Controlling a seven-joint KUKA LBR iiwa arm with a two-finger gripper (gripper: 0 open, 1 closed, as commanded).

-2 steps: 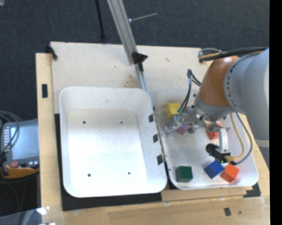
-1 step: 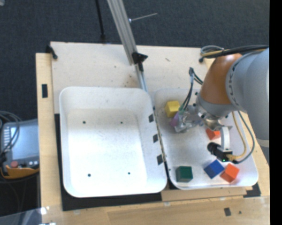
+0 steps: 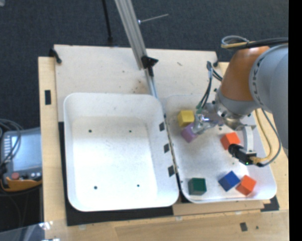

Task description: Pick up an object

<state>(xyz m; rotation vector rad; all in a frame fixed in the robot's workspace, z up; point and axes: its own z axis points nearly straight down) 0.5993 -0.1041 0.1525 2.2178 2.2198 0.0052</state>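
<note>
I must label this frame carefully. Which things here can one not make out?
- Gripper: the wrist covers it, so its grip on the purple block is unclear.
- Orange block: partly behind the black fitting and cable.
- Right bin: far rim hidden under the arm.

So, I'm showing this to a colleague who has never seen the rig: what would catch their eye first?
Probably the big grey arm with its orange band, reaching in from the right over the right bin, its gripper low beside a yellow cube and a purple block. Next, the bright blocks scattered in that bin: orange, blue, another orange and green.
</note>
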